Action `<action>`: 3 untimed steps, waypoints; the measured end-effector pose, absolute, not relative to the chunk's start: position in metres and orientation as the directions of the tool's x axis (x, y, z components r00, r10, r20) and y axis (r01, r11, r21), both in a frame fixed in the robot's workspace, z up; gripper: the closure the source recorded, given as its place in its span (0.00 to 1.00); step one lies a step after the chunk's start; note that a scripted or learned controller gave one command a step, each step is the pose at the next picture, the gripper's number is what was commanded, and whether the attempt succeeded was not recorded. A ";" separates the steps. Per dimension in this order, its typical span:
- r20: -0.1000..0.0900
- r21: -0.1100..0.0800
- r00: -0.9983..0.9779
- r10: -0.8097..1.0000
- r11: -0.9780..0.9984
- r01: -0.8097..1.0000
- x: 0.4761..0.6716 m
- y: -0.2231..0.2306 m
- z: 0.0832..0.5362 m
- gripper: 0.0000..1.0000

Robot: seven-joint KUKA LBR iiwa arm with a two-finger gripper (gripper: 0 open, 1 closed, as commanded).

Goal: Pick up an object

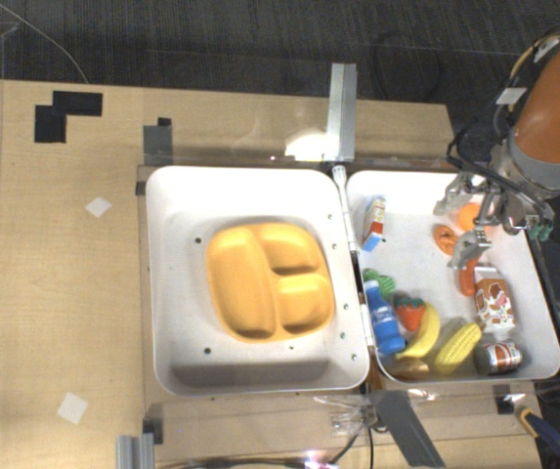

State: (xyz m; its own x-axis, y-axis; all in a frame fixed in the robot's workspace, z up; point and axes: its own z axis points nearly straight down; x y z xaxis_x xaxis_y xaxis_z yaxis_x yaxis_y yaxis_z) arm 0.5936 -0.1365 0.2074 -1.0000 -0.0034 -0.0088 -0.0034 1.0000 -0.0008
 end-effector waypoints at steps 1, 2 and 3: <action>-0.017 0.001 -0.991 0.130 0.992 0.130 0.637 -0.110 0.092 0.00; -0.012 0.001 -0.991 0.130 0.991 0.130 0.635 -0.110 0.090 0.00; -0.012 0.001 -0.991 0.130 0.991 0.130 0.635 -0.110 0.090 0.00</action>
State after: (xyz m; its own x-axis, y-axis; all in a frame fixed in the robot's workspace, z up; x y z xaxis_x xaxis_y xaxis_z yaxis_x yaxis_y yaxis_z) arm 0.6351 -0.1099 0.0900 -0.9914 0.1302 -0.0121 0.1302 0.9915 0.0010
